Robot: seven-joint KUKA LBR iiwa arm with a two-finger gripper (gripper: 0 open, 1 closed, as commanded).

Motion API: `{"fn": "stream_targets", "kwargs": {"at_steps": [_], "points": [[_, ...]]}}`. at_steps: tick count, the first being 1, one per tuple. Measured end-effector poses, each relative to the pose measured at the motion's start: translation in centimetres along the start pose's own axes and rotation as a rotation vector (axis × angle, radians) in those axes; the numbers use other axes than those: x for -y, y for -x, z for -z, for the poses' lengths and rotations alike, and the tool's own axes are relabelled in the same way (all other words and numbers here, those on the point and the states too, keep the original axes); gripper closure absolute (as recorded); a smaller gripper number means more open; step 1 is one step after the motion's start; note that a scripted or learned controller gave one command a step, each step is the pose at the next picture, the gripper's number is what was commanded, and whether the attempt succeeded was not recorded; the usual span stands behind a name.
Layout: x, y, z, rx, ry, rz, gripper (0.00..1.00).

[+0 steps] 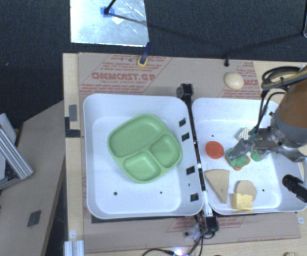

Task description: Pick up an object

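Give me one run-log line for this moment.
gripper: low in right bin | over green toy | grasp unconfirmed | red disc beside | green tray in left bin

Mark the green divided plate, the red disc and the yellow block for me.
green divided plate (144, 147): camera view, centre ridge.
red disc (214, 150): camera view, top face.
yellow block (243, 201): camera view, top face.

green divided plate in left bin | egg-shaped thing on cardboard
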State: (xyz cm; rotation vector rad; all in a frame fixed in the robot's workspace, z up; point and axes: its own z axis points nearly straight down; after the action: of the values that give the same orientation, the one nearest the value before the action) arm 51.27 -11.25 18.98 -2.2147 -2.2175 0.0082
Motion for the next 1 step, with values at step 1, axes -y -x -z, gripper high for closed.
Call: {"fn": "stream_targets", "kwargs": {"at_steps": [1], "points": [[-0.26,0.0,0.48,0.002,0.011,0.002,0.0]]}}
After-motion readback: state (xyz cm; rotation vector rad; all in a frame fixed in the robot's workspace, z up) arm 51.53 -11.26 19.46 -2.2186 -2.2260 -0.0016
